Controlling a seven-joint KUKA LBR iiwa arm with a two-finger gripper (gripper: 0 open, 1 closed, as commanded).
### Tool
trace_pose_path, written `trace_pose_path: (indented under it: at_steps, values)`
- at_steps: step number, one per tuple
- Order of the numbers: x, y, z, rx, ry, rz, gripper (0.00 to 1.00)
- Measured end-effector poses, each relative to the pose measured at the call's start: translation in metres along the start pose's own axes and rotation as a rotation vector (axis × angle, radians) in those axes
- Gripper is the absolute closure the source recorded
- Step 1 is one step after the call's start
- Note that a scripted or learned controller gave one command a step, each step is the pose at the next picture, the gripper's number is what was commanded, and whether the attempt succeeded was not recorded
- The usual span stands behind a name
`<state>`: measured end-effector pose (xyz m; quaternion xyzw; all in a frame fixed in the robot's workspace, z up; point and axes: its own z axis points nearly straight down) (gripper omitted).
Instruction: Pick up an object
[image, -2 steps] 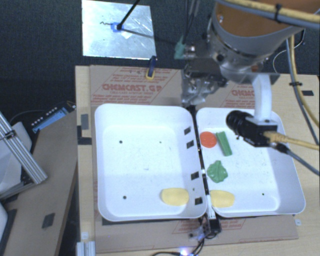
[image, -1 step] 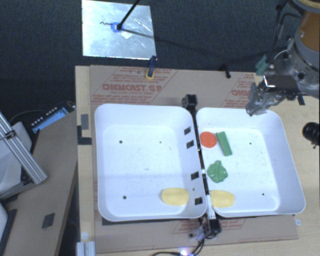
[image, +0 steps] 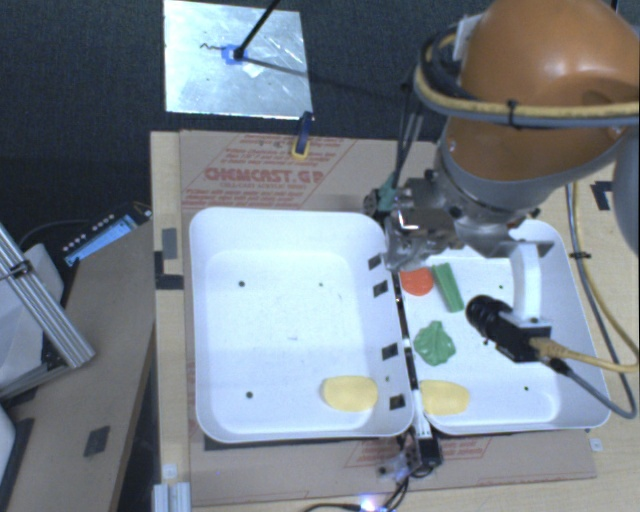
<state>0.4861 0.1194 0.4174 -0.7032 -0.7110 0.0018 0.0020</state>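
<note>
My gripper hangs over the right bin, near its far left corner by the divider. Just below it lie a red-orange round piece and a green stick. Nearer the front sits a green leafy piece, and a yellow piece lies at the front left of that bin. Another yellow piece rests at the front right of the left bin. The arm's bulk hides the fingertips.
A black cylinder with a yellow cable juts over the right bin's middle. The orange and grey arm covers the bin's far side. Cardboard lies under both bins, a metal sheet behind.
</note>
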Motion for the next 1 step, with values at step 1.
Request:
trace_pose_path:
  at_steps: [1]
  values:
    - [0.005,0.0001,-0.125,-0.022,0.005,0.006,1.0]
